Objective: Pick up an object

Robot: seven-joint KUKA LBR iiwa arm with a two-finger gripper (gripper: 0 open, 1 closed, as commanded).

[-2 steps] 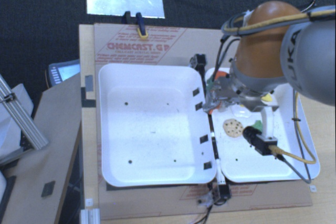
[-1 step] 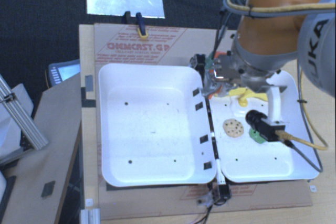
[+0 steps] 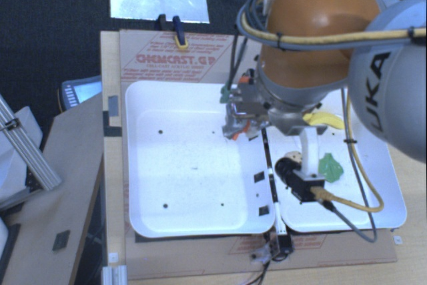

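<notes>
Far L: a cardboard sheet (image 3: 177,58) w/ red print lies under both bins, pinned at the back by a black & yellow clamp (image 3: 179,33).

Next, the left bin (image 3: 173,163): white, shallow, w/ a few tiny dark specks on its floor.

My claw (image 3: 238,125) hangs low at that bin's R edge, near the back, just L of the seam where the 2 bins meet. From above it's a clump of metal w/ bits of orange. I can't tell whether it's spread or pressed together, as my own wrist hides most of it. I see nothing pinched in it.

My arm (image 3: 320,23) comes in from the R. Its big orange joint covers the back of the right bin (image 3: 393,207).

Possible picks, both in the right bin & both apart from my claw:
- yellow object (image 3: 325,119): toward the back, partly under my wrist, only one end visible.
- green object (image 3: 330,167): crumpled-looking, approx. mid-bin, nearer the front than the yellow one & not touching it.
</notes>
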